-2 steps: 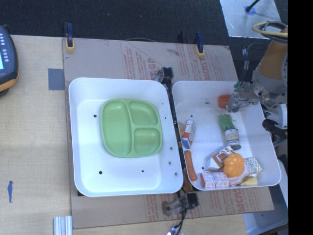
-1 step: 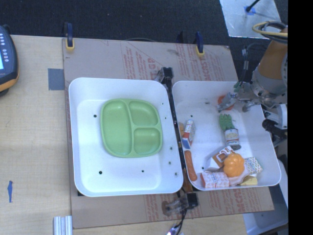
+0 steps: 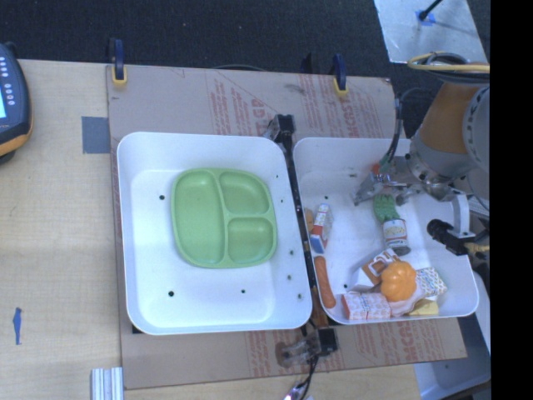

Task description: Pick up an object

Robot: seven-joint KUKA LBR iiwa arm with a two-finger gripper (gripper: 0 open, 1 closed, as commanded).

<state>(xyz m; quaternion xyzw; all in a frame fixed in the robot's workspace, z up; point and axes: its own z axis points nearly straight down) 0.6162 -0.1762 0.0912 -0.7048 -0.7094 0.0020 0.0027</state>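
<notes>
My gripper [image 3: 385,188] hangs low over the back of the right bin [image 3: 333,152], reaching in from the right. Its metal fingers [image 3: 365,194] stand spread, open, on either side of the top end of a small green bottle [image 3: 389,215] with a white label, which lies on the bin floor just in front of them. Nothing is held between them. Further forward in the same bin sit an orange ball [image 3: 398,280], small red-and-white cartons [image 3: 366,307] and a patterned packet [image 3: 430,282].
A red, white and blue tube [image 3: 319,230] and an orange stick [image 3: 323,282] lie along the right bin's left wall. The left bin [image 3: 146,248] holds a green divided plate [image 3: 223,217]. A yellow-and-black handset [image 3: 10,98] rests at the bench's far left.
</notes>
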